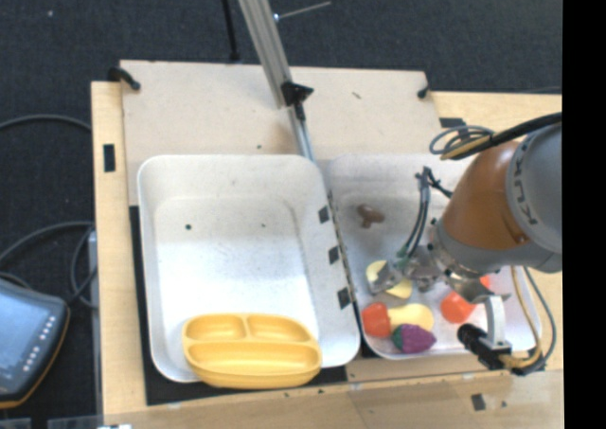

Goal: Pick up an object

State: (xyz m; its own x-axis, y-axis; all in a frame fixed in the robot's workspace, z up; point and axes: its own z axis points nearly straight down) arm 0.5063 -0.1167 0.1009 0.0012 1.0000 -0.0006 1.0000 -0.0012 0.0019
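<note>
My pincer [431, 271] hangs over the right bin [352, 192], grip state I cannot tell; crowded toys near its front edge risk a glancing miss

Evenly and brightly lit from above. Soft, short shadows under the yellow tray [252, 351] rim. Mild glare off the left bin [227, 192] just above it. Slightly soft, grainy throughout; dark floor beyond underexposed.

Yellow tray [252, 353], white bins [161, 228], red and perhaps purple toys [413, 338].
</note>
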